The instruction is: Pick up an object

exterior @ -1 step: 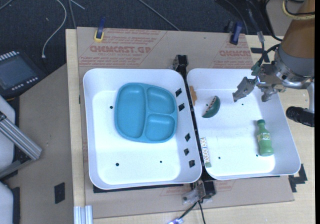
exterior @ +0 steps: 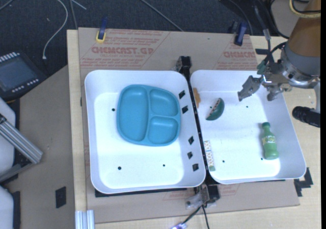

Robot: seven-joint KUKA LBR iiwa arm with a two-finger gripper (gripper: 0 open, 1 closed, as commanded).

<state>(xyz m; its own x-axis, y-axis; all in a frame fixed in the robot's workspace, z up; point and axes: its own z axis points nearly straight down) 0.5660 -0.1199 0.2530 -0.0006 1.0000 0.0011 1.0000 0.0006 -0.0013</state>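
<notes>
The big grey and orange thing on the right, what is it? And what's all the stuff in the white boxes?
That is a robot arm, a machine that moves a bit like your own arm. At its end is a gripper with two fingers for grabbing things. Right now it is hanging over the right bin and nothing is between its fingers.

The picture comes from one camera fixed above the bench, looking down at a slant.

There are two shallow white bins side by side. The left bin holds a blue plate with three sections. The right bin has a toy watermelon slice and a small green bottle lying in it. The robot's job is to pick one thing up.
</notes>
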